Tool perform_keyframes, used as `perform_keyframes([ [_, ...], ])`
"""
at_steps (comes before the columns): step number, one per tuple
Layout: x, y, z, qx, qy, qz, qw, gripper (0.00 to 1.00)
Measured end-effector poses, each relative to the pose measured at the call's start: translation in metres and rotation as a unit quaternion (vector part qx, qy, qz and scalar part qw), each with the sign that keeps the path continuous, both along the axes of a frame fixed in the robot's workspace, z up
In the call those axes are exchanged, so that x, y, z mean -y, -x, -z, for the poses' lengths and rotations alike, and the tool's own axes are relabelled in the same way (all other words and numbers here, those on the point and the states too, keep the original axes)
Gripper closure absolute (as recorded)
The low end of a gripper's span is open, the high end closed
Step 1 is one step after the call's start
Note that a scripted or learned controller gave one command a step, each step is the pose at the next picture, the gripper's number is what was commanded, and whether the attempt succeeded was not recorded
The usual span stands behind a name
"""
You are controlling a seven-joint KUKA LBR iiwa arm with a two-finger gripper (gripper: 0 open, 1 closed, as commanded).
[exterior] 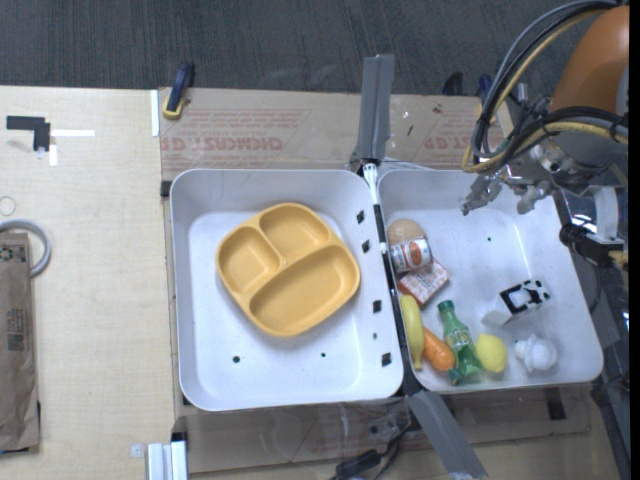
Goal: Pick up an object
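There are two white bins: a left bin [190, 298] and a right bin [560, 298]. The left bin has one yellow plate [288, 268] with three parts. The right bin has one can [410, 255], one banana [411, 330], one carrot [437, 349], one green bottle [459, 342], one lemon [490, 353] and one red packet [425, 284].

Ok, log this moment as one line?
arm: over right white bin's far edge | gripper: open, holding nothing | yellow three-compartment plastic plate: left bin

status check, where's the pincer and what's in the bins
Pincer above right white bin's far edge, nothing held. Toy food clustered near-left: green plastic bottle, yellow lemon. Yellow divided plate left.
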State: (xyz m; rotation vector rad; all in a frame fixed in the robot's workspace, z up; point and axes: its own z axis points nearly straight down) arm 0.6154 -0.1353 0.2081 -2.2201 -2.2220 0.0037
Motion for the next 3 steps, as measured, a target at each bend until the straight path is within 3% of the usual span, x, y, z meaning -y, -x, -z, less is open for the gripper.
perform_keyframes([
  [1,-0.026,0.051,0.069,-0.001,0.0001,0.090,0.9960,0.00],
  [2,-0.023,0.041,0.110,0.007,0.0044,0.121,0.9927,0.00],
  [3,-0.016,-0.044,0.047,0.001,0.0010,-0.021,0.9998,0.00],
])
